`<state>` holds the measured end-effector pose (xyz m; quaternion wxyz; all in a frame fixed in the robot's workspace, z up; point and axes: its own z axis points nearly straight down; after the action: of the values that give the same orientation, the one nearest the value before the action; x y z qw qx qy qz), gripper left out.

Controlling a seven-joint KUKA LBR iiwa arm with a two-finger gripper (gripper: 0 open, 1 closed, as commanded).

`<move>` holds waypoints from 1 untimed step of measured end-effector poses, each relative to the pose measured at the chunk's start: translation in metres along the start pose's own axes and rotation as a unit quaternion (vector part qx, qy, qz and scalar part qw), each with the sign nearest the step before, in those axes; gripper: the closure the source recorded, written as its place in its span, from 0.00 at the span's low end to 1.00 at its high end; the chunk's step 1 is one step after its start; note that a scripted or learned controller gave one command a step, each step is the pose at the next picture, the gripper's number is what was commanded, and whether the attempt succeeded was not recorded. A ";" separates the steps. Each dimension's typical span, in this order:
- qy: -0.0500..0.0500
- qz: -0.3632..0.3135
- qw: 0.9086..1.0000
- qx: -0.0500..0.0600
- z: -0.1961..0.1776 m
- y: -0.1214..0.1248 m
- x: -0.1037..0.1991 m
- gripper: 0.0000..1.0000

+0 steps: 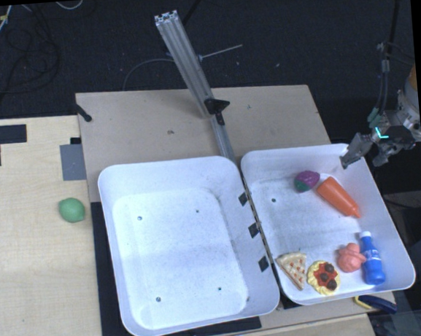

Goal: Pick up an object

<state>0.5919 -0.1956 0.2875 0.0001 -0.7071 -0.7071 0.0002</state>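
jaws (368, 150) beside bin, carrot (338, 196) apart below

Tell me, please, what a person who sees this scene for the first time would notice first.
The eye goes first to the bright toys in the right bin: an orange carrot beside a purple vegetable near the far side, and a blue bottle, a pink toy and pizza pieces along the near edge. Next, a green ball lies alone on the bench, left of the bins. The gripper hovers at the right bin's far right corner.
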 end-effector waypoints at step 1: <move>0.000 0.000 1.000 0.000 0.000 0.000 0.000 0.00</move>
<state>0.5919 -0.1956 0.2875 0.0001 -0.7071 -0.7071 0.0002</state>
